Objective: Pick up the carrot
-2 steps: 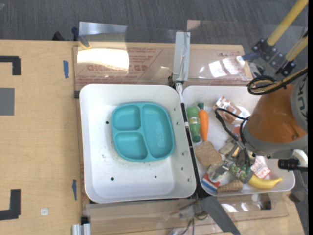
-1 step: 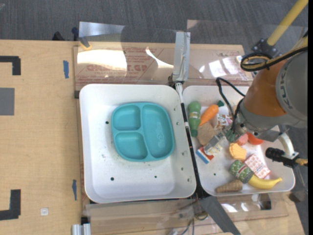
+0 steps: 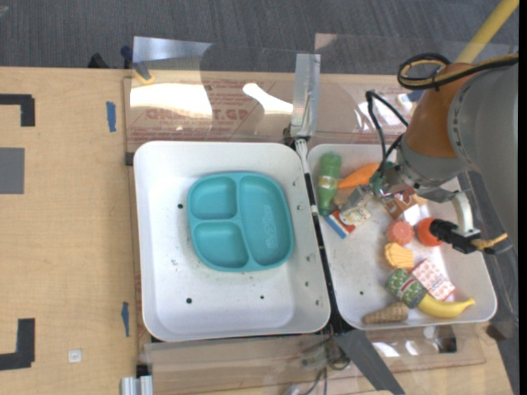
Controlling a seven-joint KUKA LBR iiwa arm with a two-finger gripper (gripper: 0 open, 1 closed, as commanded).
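Observation:
The carrot (image 3: 359, 175) is orange and lies near the upper left of the right bin (image 3: 362, 278), just right of a green bottle (image 3: 329, 178). The grey arm with its orange band comes down from the upper right. Its gripper (image 3: 384, 183) is low over the bin at the carrot's right end, touching or nearly touching it. The arm's body hides the spot where gripper and carrot meet, so I cannot make out any hold on the carrot.
The left bin (image 3: 156, 245) holds a teal divided plate (image 3: 241, 220). Around the carrot lie a small packet (image 3: 354, 217), a pink ball (image 3: 401, 231), a red tomato (image 3: 426, 231), a yellow piece (image 3: 398, 257), a banana (image 3: 445, 307) and a cone (image 3: 385, 313).

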